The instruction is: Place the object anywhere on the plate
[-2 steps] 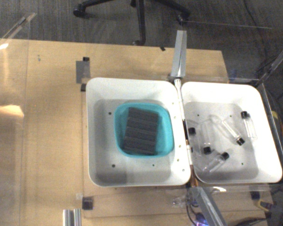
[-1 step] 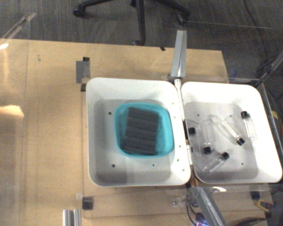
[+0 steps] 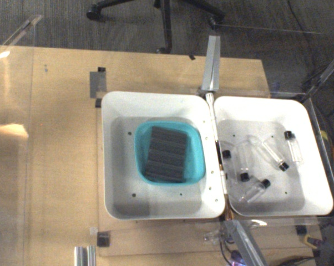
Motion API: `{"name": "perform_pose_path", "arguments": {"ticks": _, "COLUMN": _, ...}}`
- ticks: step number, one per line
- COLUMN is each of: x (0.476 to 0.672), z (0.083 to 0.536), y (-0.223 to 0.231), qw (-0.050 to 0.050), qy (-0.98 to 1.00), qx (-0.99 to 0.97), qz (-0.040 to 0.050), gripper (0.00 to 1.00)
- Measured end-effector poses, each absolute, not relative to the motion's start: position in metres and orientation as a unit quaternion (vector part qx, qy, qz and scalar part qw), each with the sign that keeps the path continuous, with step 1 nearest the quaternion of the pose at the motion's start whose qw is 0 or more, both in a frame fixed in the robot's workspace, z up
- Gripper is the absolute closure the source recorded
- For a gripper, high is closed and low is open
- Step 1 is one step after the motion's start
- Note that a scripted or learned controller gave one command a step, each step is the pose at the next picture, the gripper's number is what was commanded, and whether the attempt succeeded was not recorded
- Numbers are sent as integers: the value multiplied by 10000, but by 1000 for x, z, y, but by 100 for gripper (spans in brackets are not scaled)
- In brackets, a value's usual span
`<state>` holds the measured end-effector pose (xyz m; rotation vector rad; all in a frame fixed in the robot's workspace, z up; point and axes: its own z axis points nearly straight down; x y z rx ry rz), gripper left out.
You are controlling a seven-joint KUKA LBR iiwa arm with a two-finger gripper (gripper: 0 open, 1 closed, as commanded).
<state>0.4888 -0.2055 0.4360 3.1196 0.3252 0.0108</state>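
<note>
A dark grey ridged block (image 3: pixel 167 153) lies on the teal square plate (image 3: pixel 196 163) in the left white bin (image 3: pixel 114 165) — flat, near the middle of the plate. The right white bin (image 3: pixel 311 165) beside it holds several clear little tubes with black caps (image 3: pixel 278 155) — scattered, on the wooden surface (image 3: pixel 45 165).

Arm entry: pose, wrist angle and reach cannot be told from this frame. Gripper entry: finger state likewise cannot be told (nothing grey or orange-banded to take a reading from on the right side, where the arm comes in). No further body observations logged for this moment.
</note>
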Motion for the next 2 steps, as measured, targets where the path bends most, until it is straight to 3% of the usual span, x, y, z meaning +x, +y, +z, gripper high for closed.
{"name": "perform_pose_path", "arguments": {"ticks": 2, "x": 489, "z": 436, "y": -205, "qw": 25, "qy": 1037, "qx": 9946, "qz": 34, "gripper": 0}}
